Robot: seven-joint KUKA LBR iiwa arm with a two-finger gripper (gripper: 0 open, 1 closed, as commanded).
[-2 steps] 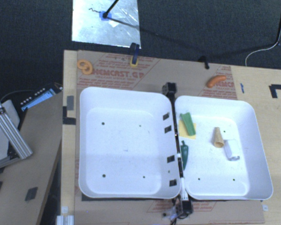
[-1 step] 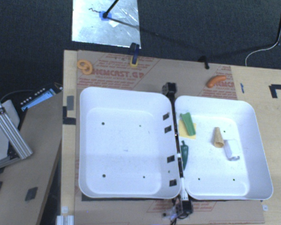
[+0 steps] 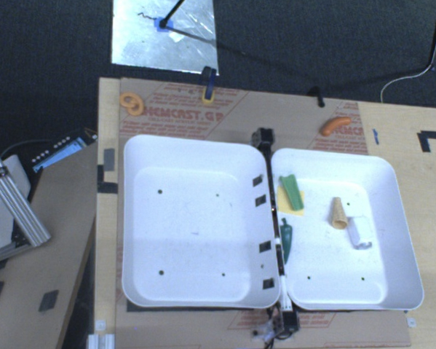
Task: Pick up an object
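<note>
Bench [image 3: 229, 105] — two white bins [image 3: 194, 220]

High slanted overhead view, both bins [image 3: 197, 151]

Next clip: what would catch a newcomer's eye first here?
Two white bins side by side fill the bench: the left bin and the right bin. The right one holds a green block, a tan cone, a white piece and a dark green pepper at its left wall.
</note>
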